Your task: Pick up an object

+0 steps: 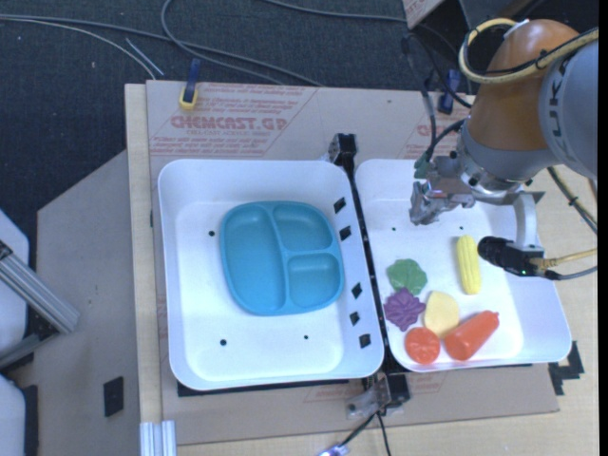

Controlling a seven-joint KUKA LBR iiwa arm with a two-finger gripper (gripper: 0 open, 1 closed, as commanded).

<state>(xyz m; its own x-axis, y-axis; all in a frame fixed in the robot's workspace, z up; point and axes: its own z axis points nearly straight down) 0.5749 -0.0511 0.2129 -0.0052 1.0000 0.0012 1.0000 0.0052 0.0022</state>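
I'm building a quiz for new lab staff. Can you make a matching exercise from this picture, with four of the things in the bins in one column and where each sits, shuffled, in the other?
Things:
1. Blue plastic divided tray
2. Yellow plastic corn cob
3. Green plastic broccoli piece
4. Round red plastic tomato

Places:
A. At the near edge of the right bin, beside the orange carrot
B. In the middle of the left bin
C. Right bin, just above the purple grape bunch
D. Right bin, upright, below the arm's hand

Pairs: 1-B, 2-D, 3-C, 4-A
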